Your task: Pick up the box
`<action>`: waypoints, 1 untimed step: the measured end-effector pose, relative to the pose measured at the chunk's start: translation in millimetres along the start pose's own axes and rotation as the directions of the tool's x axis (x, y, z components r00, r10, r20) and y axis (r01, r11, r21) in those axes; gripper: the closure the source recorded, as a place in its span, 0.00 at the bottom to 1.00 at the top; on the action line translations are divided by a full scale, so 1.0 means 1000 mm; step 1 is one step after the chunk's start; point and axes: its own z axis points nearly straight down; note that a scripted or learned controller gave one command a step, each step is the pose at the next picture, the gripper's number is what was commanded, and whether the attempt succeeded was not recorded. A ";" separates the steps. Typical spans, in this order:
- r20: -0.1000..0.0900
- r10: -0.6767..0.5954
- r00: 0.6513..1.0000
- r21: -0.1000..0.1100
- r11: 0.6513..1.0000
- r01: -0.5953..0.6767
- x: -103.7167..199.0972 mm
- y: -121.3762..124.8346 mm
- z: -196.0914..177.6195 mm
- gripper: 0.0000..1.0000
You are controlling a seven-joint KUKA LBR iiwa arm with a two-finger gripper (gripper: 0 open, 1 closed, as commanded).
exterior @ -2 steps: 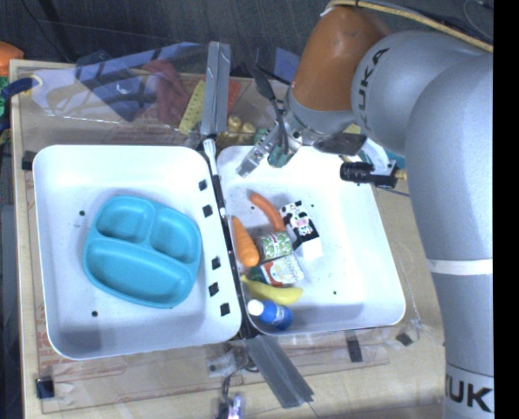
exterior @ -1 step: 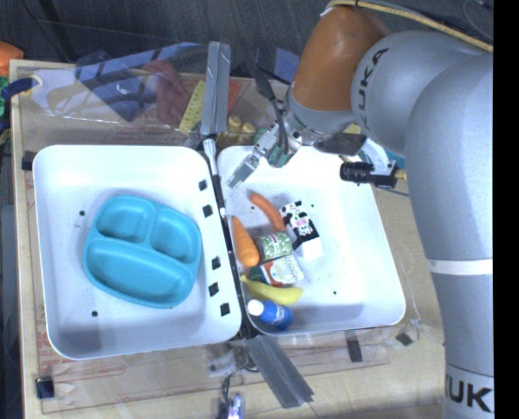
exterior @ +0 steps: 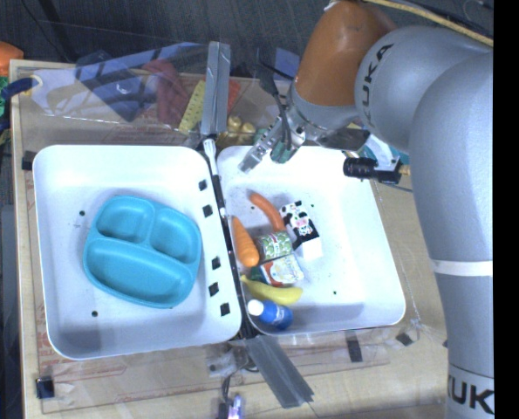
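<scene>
A small black-and-white cow-patterned box [exterior: 300, 228] lies in the middle of the right bin [exterior: 364, 260]. Just left of it and nearer the front, a green and red carton [exterior: 277, 246] rests against a second carton [exterior: 285, 271]. My gripper [exterior: 268, 154] hangs over the far left corner of the right bin, above and behind the boxes. It is open, with nothing between its fingers [exterior: 252, 158]. A gap of bare bin floor separates it from the cow-patterned box.
In the right bin, a sausage [exterior: 266, 209], a carrot [exterior: 245, 243], a banana [exterior: 275, 291] and a blue bottle [exterior: 270, 314] crowd the boxes. The left bin [exterior: 58, 190] holds a blue divided plate [exterior: 143, 250]. Clutter lies behind the bins.
</scene>
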 end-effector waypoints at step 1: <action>0.000 0.000 1.000 0.000 1.000 0.000 0.000 0.000 0.000 0.00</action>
